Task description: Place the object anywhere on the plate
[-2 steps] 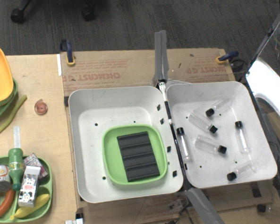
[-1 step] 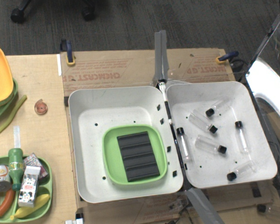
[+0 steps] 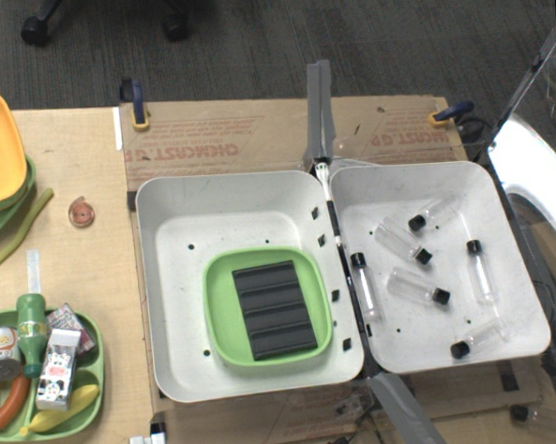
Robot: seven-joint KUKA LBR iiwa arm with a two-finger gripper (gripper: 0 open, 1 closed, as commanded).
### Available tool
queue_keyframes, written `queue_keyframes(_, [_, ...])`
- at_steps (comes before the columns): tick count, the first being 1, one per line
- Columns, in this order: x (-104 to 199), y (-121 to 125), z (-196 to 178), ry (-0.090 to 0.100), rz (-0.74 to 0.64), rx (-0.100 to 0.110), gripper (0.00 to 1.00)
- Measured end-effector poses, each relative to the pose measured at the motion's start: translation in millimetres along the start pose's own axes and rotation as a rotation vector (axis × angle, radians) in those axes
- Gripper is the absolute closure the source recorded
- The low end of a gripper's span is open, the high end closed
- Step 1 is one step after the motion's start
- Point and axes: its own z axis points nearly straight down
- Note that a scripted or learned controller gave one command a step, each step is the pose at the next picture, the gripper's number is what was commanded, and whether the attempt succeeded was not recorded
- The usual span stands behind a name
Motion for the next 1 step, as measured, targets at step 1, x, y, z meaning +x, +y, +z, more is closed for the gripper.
queue_keyframes(1, [5.6,1.1,-0.6,0.002,-0.003,-0.003,0.0])
